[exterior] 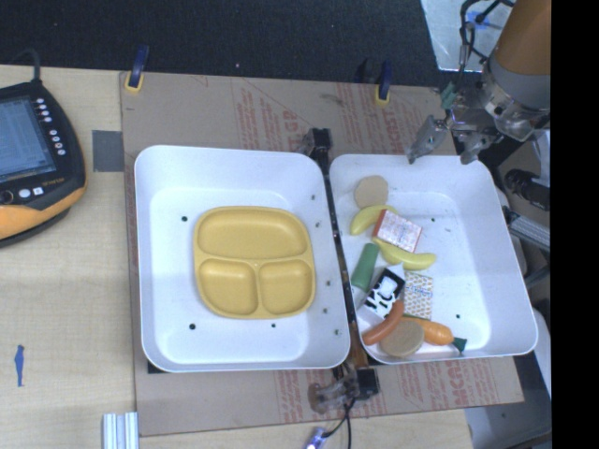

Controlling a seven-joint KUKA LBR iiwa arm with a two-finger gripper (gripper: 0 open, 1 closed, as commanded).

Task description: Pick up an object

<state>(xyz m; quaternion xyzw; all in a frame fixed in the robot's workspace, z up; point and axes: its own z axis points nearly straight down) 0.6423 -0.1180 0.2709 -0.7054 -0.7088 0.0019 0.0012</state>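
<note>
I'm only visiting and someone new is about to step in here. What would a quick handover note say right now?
Gripper: open, holding nothing, above the right bin's far rim.
Things: toy food piled on that bin's left side: banana, green stick, carrot, sausage, small packets. Left bin holds a yellow tray.
Done: nothing picked yet.
Left: go down, grasp one item, lift it.
</note>
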